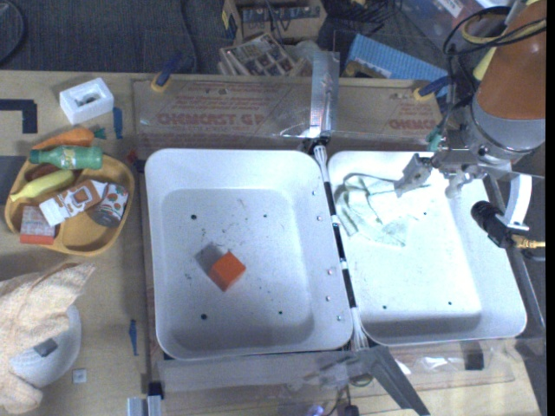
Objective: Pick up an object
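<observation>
An orange block (228, 269) lies in the left bin (173, 180), a little left of its middle, with a grey shadow beside it. In the right bin (486, 319) a clear, green-tinged plastic piece (366, 204) lies near the back left corner. My gripper (431, 178) hangs over the back of the right bin, just right of that clear piece. Its two fingers (409, 175) are spread apart and open, with nothing between them. The orange-banded arm comes in from the upper right.
A yellow bowl (87, 237) of toy food sits left of the bins, with a cloth (39, 319) below it. A small white box (87, 100) stands at the back left. Clear plastic walls (225, 115) rise behind both bins.
</observation>
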Controlling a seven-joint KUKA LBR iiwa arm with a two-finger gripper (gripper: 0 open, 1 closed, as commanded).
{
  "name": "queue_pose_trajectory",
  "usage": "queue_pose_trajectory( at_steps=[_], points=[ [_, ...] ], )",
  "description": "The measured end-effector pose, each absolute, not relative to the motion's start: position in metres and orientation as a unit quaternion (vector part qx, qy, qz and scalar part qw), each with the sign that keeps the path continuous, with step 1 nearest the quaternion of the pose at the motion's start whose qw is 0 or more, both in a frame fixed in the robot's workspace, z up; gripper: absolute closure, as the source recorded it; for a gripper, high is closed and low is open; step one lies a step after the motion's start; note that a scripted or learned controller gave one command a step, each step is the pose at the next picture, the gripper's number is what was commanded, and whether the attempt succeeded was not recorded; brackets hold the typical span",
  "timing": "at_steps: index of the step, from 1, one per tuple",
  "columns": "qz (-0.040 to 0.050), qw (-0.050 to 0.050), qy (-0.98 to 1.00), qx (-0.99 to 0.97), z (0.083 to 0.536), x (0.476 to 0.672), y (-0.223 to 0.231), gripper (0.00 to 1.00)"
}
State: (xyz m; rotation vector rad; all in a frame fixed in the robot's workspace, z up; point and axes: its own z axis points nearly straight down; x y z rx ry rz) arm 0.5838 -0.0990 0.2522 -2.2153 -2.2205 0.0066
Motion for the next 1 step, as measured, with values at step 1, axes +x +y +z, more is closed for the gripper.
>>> queue_pose_trajectory(
  at_steps=[1],
  points=[
    [0.0019,0.002,-0.677,-0.736,0.1187,0.6188,-0.0967,0.0]
  ],
)
